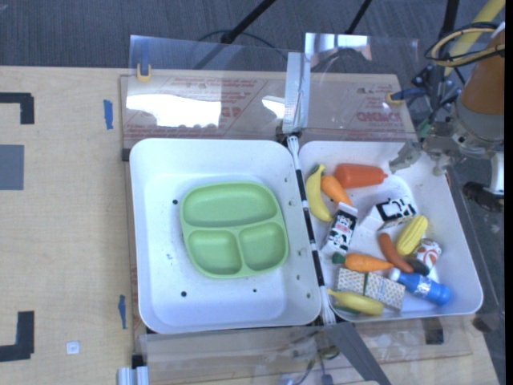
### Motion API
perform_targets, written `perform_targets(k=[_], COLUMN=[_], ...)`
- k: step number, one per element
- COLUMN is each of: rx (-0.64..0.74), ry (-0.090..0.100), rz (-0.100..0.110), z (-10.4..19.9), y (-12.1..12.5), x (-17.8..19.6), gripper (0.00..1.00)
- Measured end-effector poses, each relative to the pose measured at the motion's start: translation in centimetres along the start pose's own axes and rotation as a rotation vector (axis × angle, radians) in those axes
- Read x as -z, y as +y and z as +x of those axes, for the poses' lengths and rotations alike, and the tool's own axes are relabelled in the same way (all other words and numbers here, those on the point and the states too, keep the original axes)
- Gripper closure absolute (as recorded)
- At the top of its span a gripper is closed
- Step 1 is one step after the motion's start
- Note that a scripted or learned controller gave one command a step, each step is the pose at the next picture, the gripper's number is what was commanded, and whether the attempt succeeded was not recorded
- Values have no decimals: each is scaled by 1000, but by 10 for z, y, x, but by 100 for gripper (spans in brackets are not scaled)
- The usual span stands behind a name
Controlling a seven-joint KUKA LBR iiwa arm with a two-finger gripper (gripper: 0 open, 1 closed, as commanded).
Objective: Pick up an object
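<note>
Grey, orange-banded, your arm (483,95) leans in over the right bin's (469,251) far corner, its tool (429,157) empty above the toys (377,239), grip state impossible to tell.

wooden bench (64,215), two white bins (152,215)

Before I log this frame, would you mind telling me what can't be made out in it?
- Hand: small and blurred at the right bin's upper corner; whether it is open or shut cannot be told.
- Arm: cut off by the right edge of the camera view.
- Blue bottle: too small to read any label.
- Lower banana: partly covered by the crackers.
- Bench beyond the bins: blurred by glare on the clear panels.
</note>
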State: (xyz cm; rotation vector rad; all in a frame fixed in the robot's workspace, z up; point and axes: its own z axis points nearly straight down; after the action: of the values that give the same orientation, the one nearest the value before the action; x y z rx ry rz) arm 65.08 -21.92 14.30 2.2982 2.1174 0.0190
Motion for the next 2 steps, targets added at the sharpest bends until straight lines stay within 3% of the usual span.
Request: perform_targets(k=[2], rx=[30], ry=[-3], rz=[-13], z=[1], y=[-8], x=[-3], gripper=[0])
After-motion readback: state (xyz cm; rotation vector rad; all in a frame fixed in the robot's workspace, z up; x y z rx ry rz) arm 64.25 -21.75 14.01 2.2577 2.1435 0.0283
